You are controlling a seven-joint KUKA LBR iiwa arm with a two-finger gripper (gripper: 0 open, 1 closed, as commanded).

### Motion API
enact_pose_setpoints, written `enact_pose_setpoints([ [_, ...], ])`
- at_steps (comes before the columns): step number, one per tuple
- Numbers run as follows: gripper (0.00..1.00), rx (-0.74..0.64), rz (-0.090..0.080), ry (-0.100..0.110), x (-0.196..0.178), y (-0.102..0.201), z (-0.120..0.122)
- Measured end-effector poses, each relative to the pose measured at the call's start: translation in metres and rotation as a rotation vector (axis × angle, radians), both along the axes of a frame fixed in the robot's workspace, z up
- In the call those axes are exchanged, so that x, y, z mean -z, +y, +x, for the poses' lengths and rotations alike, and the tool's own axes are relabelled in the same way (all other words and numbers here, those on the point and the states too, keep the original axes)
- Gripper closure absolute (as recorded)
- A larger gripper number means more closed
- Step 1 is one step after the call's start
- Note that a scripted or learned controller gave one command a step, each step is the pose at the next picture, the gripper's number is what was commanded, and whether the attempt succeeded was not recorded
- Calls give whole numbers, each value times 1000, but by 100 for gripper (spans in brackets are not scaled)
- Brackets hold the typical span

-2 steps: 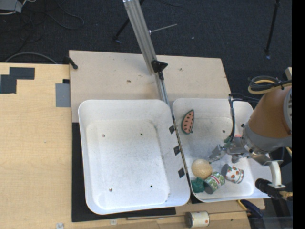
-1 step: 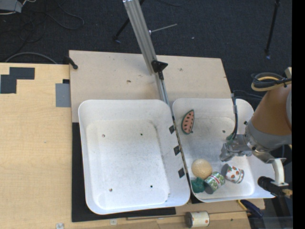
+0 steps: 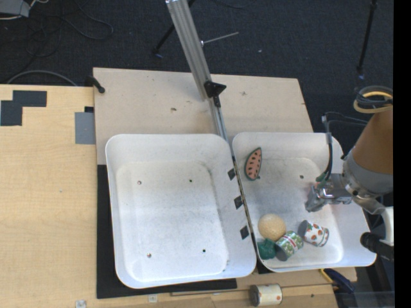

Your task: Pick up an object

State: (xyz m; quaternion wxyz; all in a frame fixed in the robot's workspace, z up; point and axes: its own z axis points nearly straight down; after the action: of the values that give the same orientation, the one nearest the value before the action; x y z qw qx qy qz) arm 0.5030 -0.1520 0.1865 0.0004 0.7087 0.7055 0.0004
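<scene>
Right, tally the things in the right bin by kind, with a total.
Watermelon slice: 1
Tan ball: 1
Dark green lump: 1
Green banded can: 1
White spotted cup: 1
Total: 5

I see two white bins side by side on the bench. The left bin [image 3: 170, 210] has only small dark specks on its floor. In the right bin [image 3: 289, 149] a watermelon slice [image 3: 253, 163] lies near the divider, and at the near edge four things sit close together — a beige ball [image 3: 271, 226], a dark green piece [image 3: 266, 248], a small can [image 3: 289, 244] and a white patterned cup [image 3: 314, 233]. My gripper [image 3: 319, 196] hangs over the right side of this bin, above the cup — apart from it.
</scene>
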Motion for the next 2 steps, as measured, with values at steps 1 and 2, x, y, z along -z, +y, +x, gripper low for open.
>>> enact_pose_setpoints([
  [1,100,-5,-1,-3,-63,-1,2],
  [2,100,-6,0,1,-83,-2,2],
])
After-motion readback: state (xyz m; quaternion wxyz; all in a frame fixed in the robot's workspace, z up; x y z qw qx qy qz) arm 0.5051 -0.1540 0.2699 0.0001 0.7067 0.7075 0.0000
